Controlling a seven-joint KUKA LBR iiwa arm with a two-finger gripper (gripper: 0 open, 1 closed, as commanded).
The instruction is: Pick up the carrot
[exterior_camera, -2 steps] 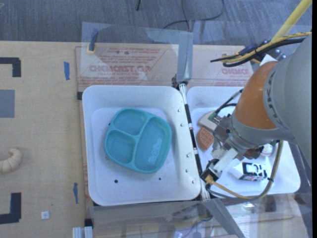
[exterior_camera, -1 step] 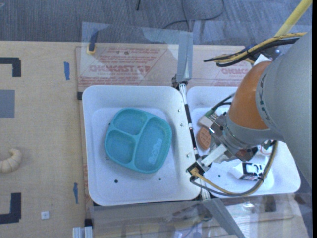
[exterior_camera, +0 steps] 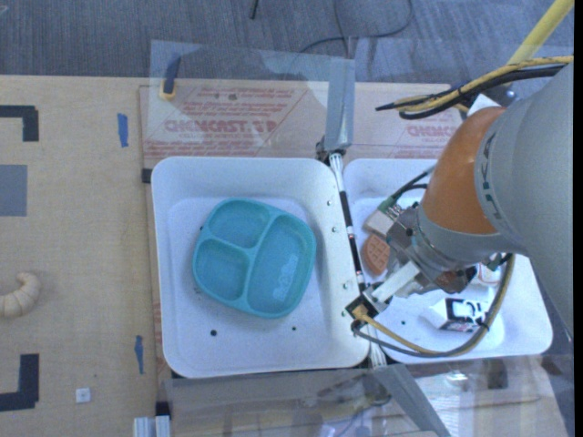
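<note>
You're at the approach step: the tool [exterior_camera: 412, 260] hangs low over the right-hand bin [exterior_camera: 539, 333], and you cannot tell whether it is wide or narrow. The carrot [exterior_camera: 373, 255] lies by that bin's left wall, just beside the tool. Its long axis runs near-to-far, and which end is the tip is unclear. Next, centre the tool across that axis.

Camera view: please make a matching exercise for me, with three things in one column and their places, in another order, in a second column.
Things:
1. teal divided plate
2. pale croissant
3. arm's orange band

Places:
A. above the right bin
B. on the bare bench, near the view's left edge
C. inside the left bin

Pairs: 1-C, 2-B, 3-A
</note>
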